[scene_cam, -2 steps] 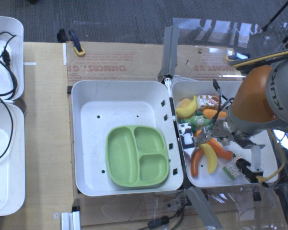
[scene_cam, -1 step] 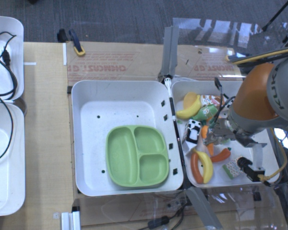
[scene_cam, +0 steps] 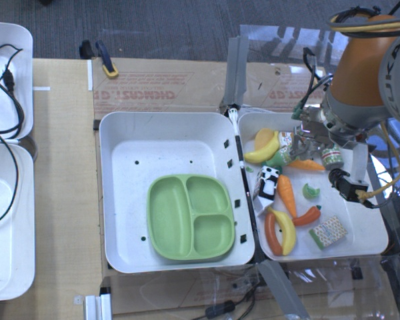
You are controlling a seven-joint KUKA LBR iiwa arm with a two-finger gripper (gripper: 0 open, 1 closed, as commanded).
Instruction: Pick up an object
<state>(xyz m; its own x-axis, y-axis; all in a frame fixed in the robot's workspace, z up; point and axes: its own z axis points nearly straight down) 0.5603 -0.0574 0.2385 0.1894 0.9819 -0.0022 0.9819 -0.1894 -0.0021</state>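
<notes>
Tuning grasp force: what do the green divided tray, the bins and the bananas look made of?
Green tray: likely moulded plastic, matte, uniform colour, rounded compartment walls. Bins: probably thin formed plastic, white, slightly glossy, with soft rolled rims. Bananas: seemingly hard plastic toy food, smooth with a faint sheen; rubber can't be ruled out.

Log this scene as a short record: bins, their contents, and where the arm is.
left bin: holds a green three-compartment plastic tray
right bin: toy food, including a yellow banana at the back, an orange carrot mid-bin, a second banana on a red sausage at the front
arm: grey with orange band, over the right bin's back right part
gripper: low among the toys at the back; grasp not visible
</notes>
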